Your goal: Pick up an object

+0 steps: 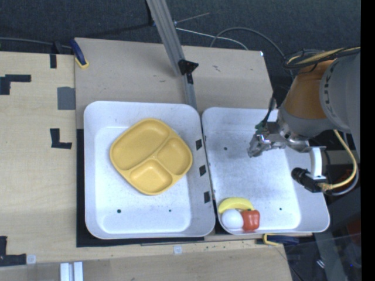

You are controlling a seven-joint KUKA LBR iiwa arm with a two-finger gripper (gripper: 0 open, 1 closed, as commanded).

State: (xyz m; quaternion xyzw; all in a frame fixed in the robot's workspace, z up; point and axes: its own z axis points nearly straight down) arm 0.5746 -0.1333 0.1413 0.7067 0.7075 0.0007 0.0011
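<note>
A yellow divided plate [151, 156] lies in the left bin [99, 157]. In the right bin [263, 180], at its near left corner, sit a yellow banana-like piece [235, 203], a white egg-shaped ball [232, 219] and a small red piece [251, 219], bunched together. My gripper [255, 147] hangs over the upper middle of the right bin, well above the bunch and apart from it. Nothing shows between its fingers.
A grey metal pole [170, 34] slants down from the top to the gap between the bins. The arm's grey body and orange band [307, 98] fill the right side, with cables [340, 174] trailing beside the right bin.
</note>
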